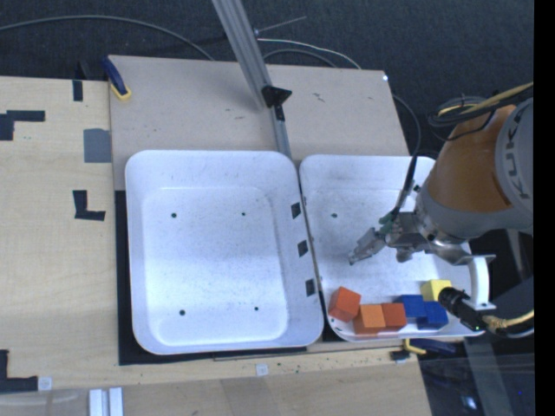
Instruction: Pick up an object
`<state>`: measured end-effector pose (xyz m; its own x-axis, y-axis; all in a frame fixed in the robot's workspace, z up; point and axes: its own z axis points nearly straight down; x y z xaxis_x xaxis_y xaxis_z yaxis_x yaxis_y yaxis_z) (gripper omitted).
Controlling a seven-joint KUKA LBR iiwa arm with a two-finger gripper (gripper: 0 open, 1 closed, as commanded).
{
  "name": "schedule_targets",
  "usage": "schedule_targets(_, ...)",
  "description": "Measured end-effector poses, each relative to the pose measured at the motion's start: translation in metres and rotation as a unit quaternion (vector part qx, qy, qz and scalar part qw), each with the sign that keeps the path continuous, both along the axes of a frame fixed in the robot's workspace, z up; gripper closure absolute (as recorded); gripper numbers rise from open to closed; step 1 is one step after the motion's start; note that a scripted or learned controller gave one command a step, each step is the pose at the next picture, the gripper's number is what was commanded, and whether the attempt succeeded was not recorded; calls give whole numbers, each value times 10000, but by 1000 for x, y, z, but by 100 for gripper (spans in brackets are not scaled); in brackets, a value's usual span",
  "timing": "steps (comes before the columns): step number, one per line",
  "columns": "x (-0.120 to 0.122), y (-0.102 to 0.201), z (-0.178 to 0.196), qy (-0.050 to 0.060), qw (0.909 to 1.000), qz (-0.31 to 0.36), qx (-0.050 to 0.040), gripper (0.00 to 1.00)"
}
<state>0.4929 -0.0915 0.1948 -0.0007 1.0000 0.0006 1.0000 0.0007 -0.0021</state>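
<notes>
Several blocks [381, 312] lie along the right bin's [347, 185] near edge, just below the gripper [360, 254]; its grip cannot be judged.

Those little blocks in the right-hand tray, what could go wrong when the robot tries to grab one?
The orange blocks, blue block and yellow block sit packed together against the right bin's near rim, so the gripper may nudge neighbours or catch the rim. It now hangs over bare floor above the blocks, so closing here would likely grab nothing. The arm's bulk also hides part of the pile from the camera.
</notes>
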Motion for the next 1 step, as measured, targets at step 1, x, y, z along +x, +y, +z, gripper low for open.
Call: schedule_targets(1, 32, -35, 42, -32, 10000, -4, -17, 0)
